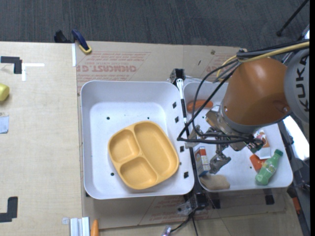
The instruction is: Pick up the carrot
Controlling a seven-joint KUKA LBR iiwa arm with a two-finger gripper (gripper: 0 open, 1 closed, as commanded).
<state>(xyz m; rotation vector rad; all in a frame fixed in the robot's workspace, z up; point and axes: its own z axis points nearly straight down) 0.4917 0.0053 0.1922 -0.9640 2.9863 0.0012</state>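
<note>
**Hand low in the right bin, carrot not yet taken**

Your hand [220, 162] hangs low in the right bin [241, 180], under the arm's orange band [256, 92], and nothing sits between its fingers. Whether those fingers are spread or pressed together you cannot tell; cables and the wrist clutter that spot.

The carrot [199, 104] looks to be the orange piece at the far end of the same bin, close by the wall shared with the left bin [93, 132], and partly covered by the arm. It lies well apart from the hand, so you are in the reach step, before any grasp.

Nearer the hand you have a tan rounded object [215, 182] at the front wall, a small box [201, 159] just beside it, and a green bottle [268, 168] towards the right corner. The yellow divided plate [142, 155] rests in the left bin.

Next, the hand needs to rise clear of these things, travel to the far end, and come down over the carrot with room beside the wall.
</note>
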